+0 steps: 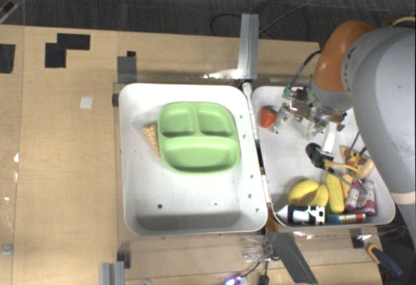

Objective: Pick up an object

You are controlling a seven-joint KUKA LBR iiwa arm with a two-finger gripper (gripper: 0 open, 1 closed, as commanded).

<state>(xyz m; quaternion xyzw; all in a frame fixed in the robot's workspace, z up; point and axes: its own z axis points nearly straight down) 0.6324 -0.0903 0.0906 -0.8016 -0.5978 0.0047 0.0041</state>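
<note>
I am at the reaching step: nothing is picked yet, by my reading. My hand [290,114] hangs over the far end of the right bin [286,170], and from this angle I cannot tell how far open it is. I see nothing held in it. The task names no particular thing, so I take the nearest candidate, a small red object [268,116] that lies on the bin floor just beside my hand, close to the wall shared with the left bin [140,170]. It sits alone there, well apart from the crowd at the near end, where a yellow fruit [303,190], a corn cob [334,192] and a black-and-white bottle [306,215] are packed together. A black thing [315,154] lies between that heap and my hand. The green divided plate [198,136] in the left bin looks too broad for me to try. The next move, as I judge it, calls for a short shift toward the shared wall to centre over the red object. Then I make a straight descent and a firm close. The wall nearby leaves little room on that side, and the rounded shape may slip.
</note>
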